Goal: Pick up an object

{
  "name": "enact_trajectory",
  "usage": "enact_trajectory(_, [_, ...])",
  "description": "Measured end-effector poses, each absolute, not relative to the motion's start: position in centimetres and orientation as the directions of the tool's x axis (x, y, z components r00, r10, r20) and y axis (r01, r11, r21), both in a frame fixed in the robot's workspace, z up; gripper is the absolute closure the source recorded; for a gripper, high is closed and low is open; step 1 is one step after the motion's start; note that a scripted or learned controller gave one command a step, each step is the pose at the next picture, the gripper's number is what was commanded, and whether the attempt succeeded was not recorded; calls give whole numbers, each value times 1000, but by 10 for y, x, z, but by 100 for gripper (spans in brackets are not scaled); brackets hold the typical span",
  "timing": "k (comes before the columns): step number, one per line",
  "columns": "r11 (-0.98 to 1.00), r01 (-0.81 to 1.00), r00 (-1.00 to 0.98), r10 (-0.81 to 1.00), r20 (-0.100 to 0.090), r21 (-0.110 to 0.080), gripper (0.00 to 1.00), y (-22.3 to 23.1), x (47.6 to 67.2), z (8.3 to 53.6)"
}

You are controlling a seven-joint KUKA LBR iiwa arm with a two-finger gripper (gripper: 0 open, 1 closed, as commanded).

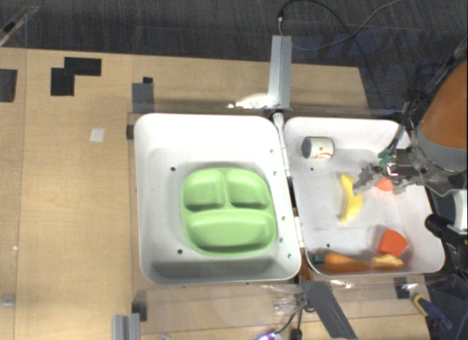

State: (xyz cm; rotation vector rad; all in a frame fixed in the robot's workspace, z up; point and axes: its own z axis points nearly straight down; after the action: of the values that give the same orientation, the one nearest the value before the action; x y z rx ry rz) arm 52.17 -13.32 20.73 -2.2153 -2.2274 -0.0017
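In the right bin (417, 130) lie a yellow banana (350, 199), a small white cylinder on its side (318, 148), an orange block (393, 243), a carrot (345, 262) and a small yellow piece (387, 262). My gripper (374, 171) hangs over the bin's right half, just right of the banana's upper end. Its fingers are open with nothing between them. A reddish object (385, 184) shows partly beneath the gripper. The grey wrist and orange band (446, 115) enter from the right.
The left bin (153, 185) holds a green divided plate (228, 209). A metal post (281, 68) stands behind the wall between the bins. The carrot, block and yellow piece crowd the right bin's front edge.
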Motion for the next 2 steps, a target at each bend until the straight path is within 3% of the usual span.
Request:
enact_trajectory(1, [-7, 1000, 7, 1000, -1, 12, 0, -122, 538, 90])
enact_trajectory(2, [-7, 1000, 7, 1000, 1, 17, 100, -121, 539, 102])
